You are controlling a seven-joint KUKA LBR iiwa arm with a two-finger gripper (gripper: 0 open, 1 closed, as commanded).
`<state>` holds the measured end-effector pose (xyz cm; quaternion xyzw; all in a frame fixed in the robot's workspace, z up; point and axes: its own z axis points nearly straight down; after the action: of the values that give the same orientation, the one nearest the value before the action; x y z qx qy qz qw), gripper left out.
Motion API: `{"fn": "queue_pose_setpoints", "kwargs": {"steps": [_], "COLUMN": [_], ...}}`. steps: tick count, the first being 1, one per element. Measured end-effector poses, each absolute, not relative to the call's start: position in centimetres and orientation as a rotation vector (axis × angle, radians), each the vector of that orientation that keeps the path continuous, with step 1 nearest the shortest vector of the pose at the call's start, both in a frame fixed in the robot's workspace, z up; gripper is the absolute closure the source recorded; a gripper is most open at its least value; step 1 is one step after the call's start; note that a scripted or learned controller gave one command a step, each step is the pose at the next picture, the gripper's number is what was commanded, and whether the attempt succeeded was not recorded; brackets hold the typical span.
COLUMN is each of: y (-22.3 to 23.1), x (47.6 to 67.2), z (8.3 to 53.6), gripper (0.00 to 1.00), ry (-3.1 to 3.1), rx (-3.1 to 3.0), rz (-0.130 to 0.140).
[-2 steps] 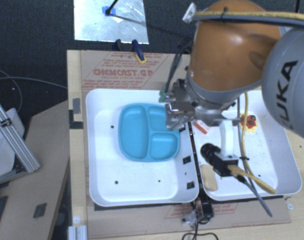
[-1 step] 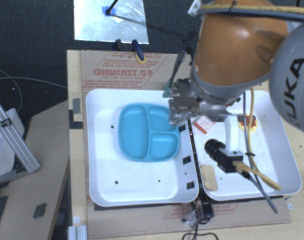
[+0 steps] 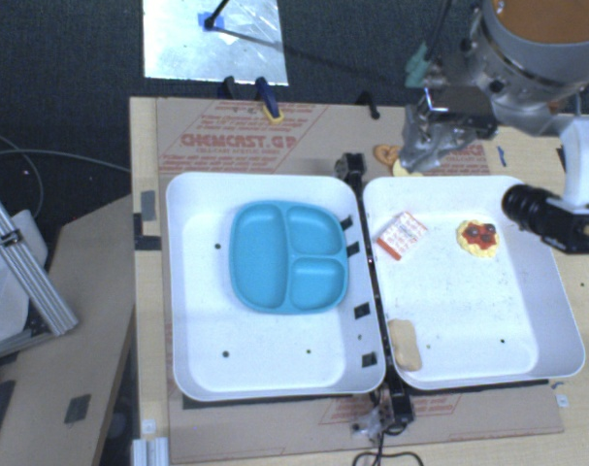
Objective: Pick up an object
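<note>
My gripper hangs over the far rim of the right bin, at about 11 o'clock on that bin. I cannot tell how far open it is, and I cannot tell if it has hold of anything.

I have to pick up one thing. In the right bin there is a red and white packet at 10 o'clock, a little yellow and red thing like a toy pizza at 1 o'clock, and a tan lump at 7 o'clock, close to the wall. A big blue plate lies in the middle of the left bin. A small round tan thing lies on the tabletop outside the bins, at 9 o'clock from my gripper.

I think the packet is the nearest pick. Here is what could go wrong. The packet is flat and thin, so I could close too high and grab only air, or just push it along the floor. If I go straight down from here I could hit the rim, because I am over the rim and not over the floor of the bin. The tan lump sits so near the wall that I may bump the wall first. The toy pizza is small and low, so it could slip out. The blue plate is wide and may not fit in my grip
</note>
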<state>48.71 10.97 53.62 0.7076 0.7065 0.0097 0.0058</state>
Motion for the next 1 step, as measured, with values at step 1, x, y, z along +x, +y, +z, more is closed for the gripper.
{"fn": "queue_pose_setpoints", "kwargs": {"steps": [1], "y": [20.97], "x": [48.52], "z": [45.98], "gripper": [1.0], "ry": [2.238], "rx": [2.21], "rz": [-0.005]}}
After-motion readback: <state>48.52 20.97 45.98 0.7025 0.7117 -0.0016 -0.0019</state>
